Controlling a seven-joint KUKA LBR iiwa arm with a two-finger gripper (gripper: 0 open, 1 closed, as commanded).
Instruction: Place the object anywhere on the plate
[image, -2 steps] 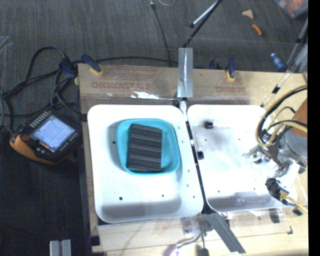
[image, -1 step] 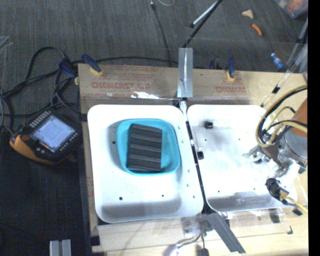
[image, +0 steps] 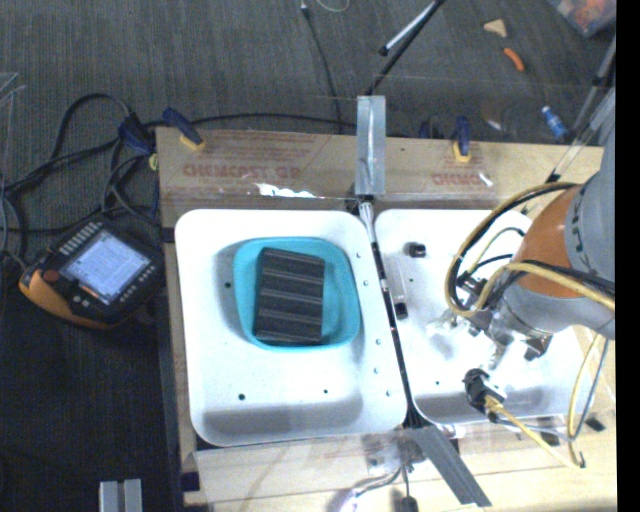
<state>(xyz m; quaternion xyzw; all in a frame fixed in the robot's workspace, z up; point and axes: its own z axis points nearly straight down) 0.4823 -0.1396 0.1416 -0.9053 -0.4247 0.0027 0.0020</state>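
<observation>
Dark ribbed block (image: 290, 295) on the blue plate (image: 346, 300) (left bin (image: 205, 350)) — gripper (image: 492, 345) over right bin (image: 430, 275), its state indiscernible

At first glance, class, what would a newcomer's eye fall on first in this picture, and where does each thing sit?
The blue plate in the left bin stands out most, with a dark ribbed block lying on it. Next comes the grey arm with its orange band, which reaches in from the right over the right bin. A small black piece lies near that bin's far left corner.
</observation>
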